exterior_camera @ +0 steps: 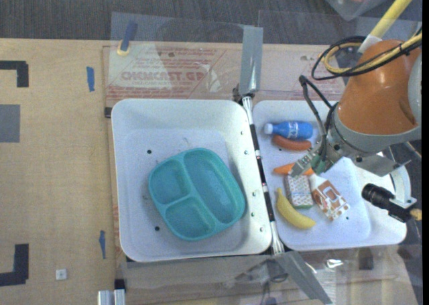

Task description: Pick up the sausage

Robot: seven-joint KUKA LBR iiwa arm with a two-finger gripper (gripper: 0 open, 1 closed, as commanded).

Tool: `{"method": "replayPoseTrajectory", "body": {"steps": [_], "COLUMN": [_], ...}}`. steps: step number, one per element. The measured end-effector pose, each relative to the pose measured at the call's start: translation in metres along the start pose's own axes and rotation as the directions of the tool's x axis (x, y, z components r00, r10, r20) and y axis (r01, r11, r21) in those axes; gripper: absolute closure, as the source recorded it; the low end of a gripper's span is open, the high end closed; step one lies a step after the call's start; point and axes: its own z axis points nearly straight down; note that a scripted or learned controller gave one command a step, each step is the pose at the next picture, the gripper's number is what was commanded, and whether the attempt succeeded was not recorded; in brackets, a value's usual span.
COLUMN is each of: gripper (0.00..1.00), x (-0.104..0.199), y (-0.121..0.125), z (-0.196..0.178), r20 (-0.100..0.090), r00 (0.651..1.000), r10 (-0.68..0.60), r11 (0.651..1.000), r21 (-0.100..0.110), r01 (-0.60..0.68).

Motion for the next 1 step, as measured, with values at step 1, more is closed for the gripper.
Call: {"method": "replayPoseTrajectory", "body": {"steps": [1], "gripper": [1.00], "x": [-0.0367], "y": [0.0716], "z": [0.0340], "r20": [-0.003], "r00": [0.980], "r10": [0.201], "r11": [0.980], "r21": [0.011], "r01": [-0.201]}}
